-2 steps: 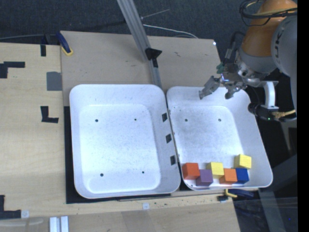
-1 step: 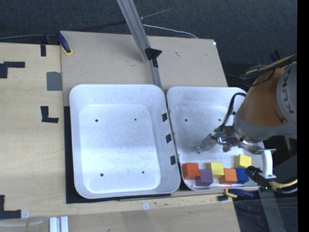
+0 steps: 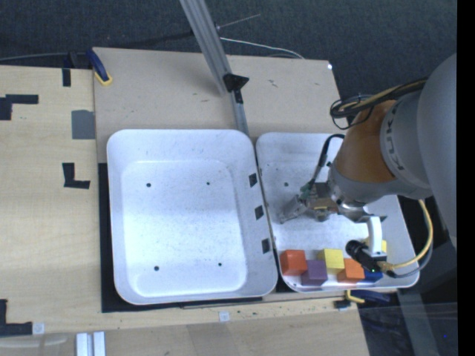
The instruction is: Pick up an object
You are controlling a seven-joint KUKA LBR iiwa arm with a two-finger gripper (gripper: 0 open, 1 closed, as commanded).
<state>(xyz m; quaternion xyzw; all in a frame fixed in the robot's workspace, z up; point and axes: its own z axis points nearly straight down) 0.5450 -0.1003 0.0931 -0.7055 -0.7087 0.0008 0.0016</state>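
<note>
Small orange block (image 3: 295,262) lies in right bin (image 3: 286,154); tool (image 3: 291,211) grip state unclear.

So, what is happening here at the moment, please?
A grey robot arm with an orange band reaches from the right into the right bin. Its hand is low over the middle of that bin's floor, with nothing visible between its fingers. The small blocks lie together along the bin's near edge: an orange block, a purple block, a yellow block and another orange one. None of them is lifted yet. The left bin sits beside it.
</note>
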